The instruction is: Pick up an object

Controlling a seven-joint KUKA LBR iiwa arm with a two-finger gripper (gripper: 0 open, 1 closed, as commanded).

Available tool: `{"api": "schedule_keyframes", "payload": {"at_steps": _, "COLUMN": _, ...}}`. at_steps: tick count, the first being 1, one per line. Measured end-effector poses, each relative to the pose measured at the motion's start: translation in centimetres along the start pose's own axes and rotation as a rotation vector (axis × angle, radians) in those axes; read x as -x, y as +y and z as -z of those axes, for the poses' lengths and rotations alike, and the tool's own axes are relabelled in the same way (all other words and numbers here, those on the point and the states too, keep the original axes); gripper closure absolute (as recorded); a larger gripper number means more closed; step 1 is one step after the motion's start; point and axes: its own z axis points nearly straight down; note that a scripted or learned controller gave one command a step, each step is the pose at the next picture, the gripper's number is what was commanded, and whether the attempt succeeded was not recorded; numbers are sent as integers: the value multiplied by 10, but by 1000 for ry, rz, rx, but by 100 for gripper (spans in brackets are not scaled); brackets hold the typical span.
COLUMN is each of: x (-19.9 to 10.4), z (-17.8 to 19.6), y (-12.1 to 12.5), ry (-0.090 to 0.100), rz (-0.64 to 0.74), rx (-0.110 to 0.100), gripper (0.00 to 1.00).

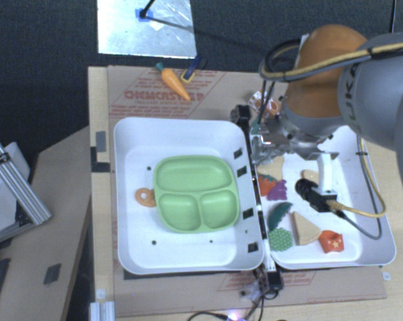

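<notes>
1. Your claw (265,149) sits low at the right white bin's (369,246) 10 o'clock corner, crowding the divider edge.
2. Small toys, purple piece (277,190) included, lie at its 6 o'clock.
3. Arm hides the claw's opening; you cannot tell.

Single fixed camera above the bench (67,179), looking down at a slant, both white bins (131,139) in frame side by side — moderately near, arm (369,79) entering from the right

Green tray (195,192) amid open left bin (131,246)
</notes>
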Motion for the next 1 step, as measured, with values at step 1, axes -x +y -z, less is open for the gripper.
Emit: {"api": "schedule_keyframes", "payload": {"at_steps": 1, "x": -2, "z": -18, "y": 1, "ry": -1, "rz": -5, "rx": -3, "gripper": 100}}
